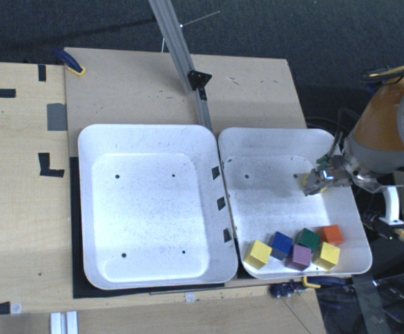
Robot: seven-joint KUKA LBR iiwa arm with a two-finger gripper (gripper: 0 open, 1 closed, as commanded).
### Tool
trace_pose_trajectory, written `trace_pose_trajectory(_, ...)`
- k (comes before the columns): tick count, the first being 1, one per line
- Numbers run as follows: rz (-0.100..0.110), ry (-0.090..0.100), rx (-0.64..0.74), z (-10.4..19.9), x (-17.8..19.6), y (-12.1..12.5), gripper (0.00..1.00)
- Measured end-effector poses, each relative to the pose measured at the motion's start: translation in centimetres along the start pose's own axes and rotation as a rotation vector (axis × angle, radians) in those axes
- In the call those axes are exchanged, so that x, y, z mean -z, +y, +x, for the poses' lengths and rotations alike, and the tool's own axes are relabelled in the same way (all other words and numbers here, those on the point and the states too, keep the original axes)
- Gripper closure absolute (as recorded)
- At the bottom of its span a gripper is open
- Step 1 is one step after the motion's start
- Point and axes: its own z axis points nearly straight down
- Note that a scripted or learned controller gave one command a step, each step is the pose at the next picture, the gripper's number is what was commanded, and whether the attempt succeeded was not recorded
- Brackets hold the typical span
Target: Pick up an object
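Six blocks (295, 248) clustered at right bin (257, 152) near edge: two yellow, blue, purple, green, orange. Tool (313, 184) above; grip state unclear.

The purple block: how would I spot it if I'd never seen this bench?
Find the right-hand white bin, the one by the robot arm. Along its near edge sits a cluster of small blocks. The purple block is in the front row, between the blue block and a yellow block, just in front of the green block.
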Motion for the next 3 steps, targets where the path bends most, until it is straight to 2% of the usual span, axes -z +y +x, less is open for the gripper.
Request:
trace_pose_trajectory(1,-0.003,-0.001,0.000,0.1,6.4,0.4,1.00)
trace_pose_trajectory(2,0.002,0.001,-0.001,0.2,7.7,0.5,1.00)
trace_pose_trajectory(3,0.003,0.003,0.004,5.3,8.8,0.3,1.00)
